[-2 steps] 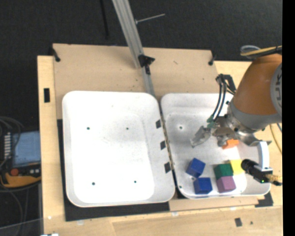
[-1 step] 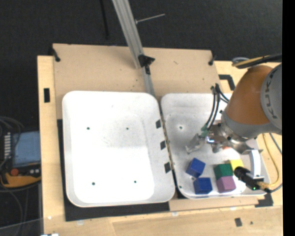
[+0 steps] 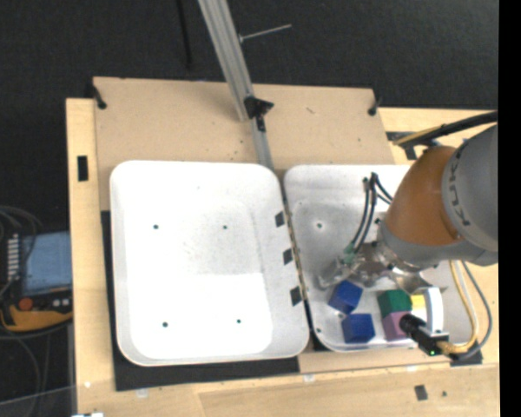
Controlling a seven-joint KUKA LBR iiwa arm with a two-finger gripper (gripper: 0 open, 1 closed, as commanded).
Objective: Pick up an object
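The arm (image 3: 438, 207) is reaching in from the right of the frame and hanging over the right bin (image 3: 326, 189), its orange band sitting above the bin's middle. The gripper (image 3: 362, 270) is pointing down into the lower half of that bin, just above a cluster of small blocks; from where I am standing the wrist is covering too much of it, so I cannot tell whether it is apart or together, and nothing is showing as gripped. The upper cube (image 3: 346, 297), blue, is lying just below the gripper, tilted a little, and whether the two are touching I cannot tell. The lower cube (image 3: 358, 327), also blue, is sitting just under it, near the bin's bottom rim. To their right a green block (image 3: 392, 302) is resting above a purple block (image 3: 390, 324), the two close together. The left bin (image 3: 191, 233) is lying beside the right one on the bench (image 3: 156, 120), their rims nearly meeting. A metal pole (image 3: 226, 42) is slanting down from the top centre towards the gap between the bins.
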